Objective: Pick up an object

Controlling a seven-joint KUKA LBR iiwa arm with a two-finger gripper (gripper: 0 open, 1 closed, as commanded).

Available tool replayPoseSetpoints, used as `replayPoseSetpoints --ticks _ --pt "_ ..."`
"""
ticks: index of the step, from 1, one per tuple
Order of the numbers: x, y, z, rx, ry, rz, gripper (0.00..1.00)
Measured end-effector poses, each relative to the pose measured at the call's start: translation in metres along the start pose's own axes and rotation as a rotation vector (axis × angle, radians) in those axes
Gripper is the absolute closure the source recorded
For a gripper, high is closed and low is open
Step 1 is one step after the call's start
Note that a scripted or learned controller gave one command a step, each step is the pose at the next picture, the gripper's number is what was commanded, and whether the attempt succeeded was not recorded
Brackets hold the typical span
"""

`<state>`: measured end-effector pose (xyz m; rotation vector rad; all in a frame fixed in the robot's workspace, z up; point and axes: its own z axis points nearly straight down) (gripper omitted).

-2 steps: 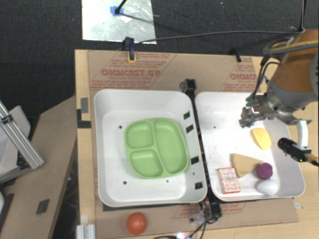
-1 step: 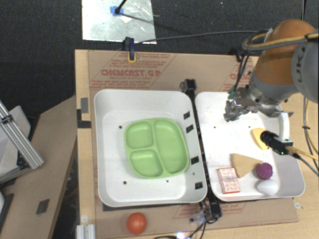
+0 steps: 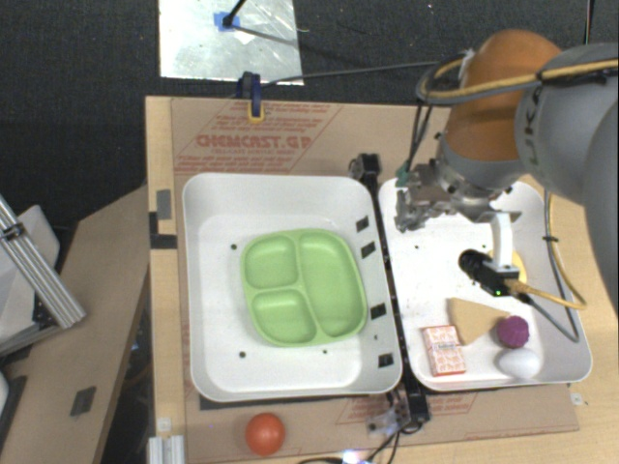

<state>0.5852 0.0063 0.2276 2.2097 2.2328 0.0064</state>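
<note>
Objects for picking sit together in the right bin, and we take the tan wedge among them as our marker. It lies flat on the white floor, its thin point towards the view's left. Just beside the wedge, on its near left side, lies a small box with red and white print, flat on its back; the wedge's lower edge seems to touch the box's top corner, though at this angle we cannot be sure. A purple ball sits against the wedge's right end. A white egg-shaped thing rests to the near right of the wedge, directly below the ball and touching it or nearly so.

We see the gripper well apart from the wedge, up and to its left, low over the far left part of the same bin. It is dark and seen from above, so we cannot tell how far open it is, and we see nothing in its hold. The arm comes in above and to the right of the wedge, its orange band bulging over the far rim.

Left of the wedge, across the divide, the left bin holds a green plate with three compartments. Far to the wedge's near left, outside both bins, an orange ball sits on the bench.
</note>
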Motion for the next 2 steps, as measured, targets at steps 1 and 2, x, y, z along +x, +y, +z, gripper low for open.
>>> replayPoseSetpoints --ticks 1,2 --pt "0.053 0.018 -0.01 -0.001 0.0 0.0 1.0" --pt "0.1 0.031 0.003 0.002 -0.001 0.002 1.0"
